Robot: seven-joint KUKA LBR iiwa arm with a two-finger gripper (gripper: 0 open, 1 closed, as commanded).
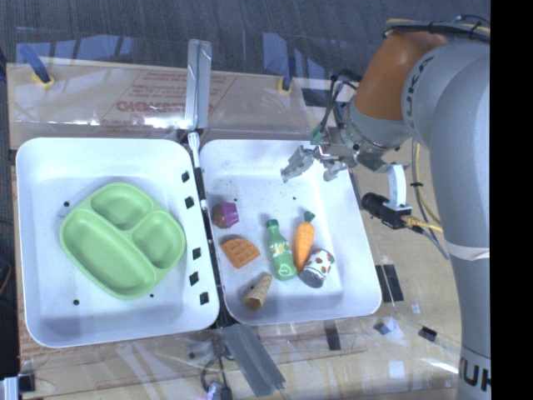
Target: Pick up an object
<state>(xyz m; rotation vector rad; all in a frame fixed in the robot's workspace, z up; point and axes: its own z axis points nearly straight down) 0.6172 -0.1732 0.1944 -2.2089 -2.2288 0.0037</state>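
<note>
The gripper (pixel 312 166), bare grey metal below a smooth grey arm (pixel 454 98) with a glossy orange band (pixel 391 73), hangs over the far part of the right bin (pixel 250 152), near its right wall. Its two fingers (pixel 293 166) are spread apart with nothing between them.

The right bin is shallow white plastic with rounded corners and a lightly speckled floor. All its toys lie nearer the camera than the gripper. Closest, below it and slightly left, are a slim green bottle (pixel 280 250) with a yellow label and, just beside that, a tapered orange carrot (pixel 304 238) with a green top. A small can (pixel 316 267) with a red and white print lies at the carrot's near end. Further left are a rounded purple piece (pixel 225 215), a ridged orange waffle-like slab (pixel 240 252), and a tan ice-cream cone (pixel 257 291) with a grid texture.

The left bin (pixel 50 307), well away from the gripper, holds a smooth light-green plate (pixel 122 240) with three compartments.
</note>
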